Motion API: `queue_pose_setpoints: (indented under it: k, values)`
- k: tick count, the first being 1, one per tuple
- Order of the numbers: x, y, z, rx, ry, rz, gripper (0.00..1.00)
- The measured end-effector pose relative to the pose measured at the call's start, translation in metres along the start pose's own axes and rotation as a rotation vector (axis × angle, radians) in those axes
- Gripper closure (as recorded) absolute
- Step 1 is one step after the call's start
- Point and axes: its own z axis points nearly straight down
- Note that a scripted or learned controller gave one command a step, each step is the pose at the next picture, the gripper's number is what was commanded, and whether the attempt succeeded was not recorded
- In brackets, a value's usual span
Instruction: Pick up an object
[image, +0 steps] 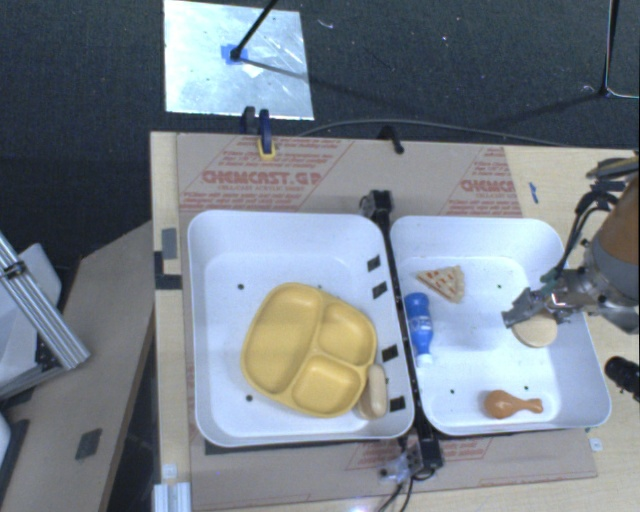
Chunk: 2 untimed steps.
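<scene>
Camera view: gripper (530, 312) low in right bin (575, 400) over tan disc (537, 332); grip state unclear; approach step, next: close & lift.

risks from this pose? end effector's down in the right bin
1. The end effector sits at a flat tan round piece close to the right bin's right wall; a low, flat item may slip out or the fingers may scrape the floor.
2. That wall is near, so a lateral correction could hit it.
3. The drumstick toy lies just below, so a sweep might knock it.
</scene>
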Motion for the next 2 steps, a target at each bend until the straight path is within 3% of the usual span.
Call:
queue_pose_setpoints:
  k: [1, 2]
  values:
    - [0.0, -0.008, -0.054, 0.001, 0.0, 0.0, 1.0]
    - [0.049, 0.011, -0.06, 0.005, 0.004, -0.006, 1.0]
